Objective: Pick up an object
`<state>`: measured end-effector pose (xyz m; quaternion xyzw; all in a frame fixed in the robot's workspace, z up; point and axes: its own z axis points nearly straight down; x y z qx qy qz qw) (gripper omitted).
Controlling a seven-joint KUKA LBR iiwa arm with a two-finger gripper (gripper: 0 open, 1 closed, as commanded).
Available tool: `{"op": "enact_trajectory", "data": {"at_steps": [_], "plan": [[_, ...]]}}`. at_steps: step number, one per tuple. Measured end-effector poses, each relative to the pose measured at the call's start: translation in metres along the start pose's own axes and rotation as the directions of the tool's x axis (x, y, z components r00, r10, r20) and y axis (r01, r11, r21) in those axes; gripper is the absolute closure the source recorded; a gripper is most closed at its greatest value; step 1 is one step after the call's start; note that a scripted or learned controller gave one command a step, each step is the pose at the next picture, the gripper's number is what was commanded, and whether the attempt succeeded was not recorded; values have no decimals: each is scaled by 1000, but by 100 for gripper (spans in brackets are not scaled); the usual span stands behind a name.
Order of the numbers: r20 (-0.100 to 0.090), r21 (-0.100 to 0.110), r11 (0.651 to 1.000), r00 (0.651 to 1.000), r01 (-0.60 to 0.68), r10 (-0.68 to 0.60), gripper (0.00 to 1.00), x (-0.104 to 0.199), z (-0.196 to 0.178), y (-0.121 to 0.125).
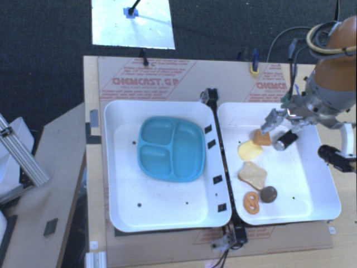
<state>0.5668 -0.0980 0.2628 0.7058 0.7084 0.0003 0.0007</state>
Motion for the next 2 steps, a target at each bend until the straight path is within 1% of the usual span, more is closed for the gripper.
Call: {"op": "enact_trajectory", "data": {"at_steps": [1,2], "plan": [[-1,4,1000,1000,-2,2,0,-2,45,7],[-1,6,1000,1000,-2,2,0,-2,108,6]]}}
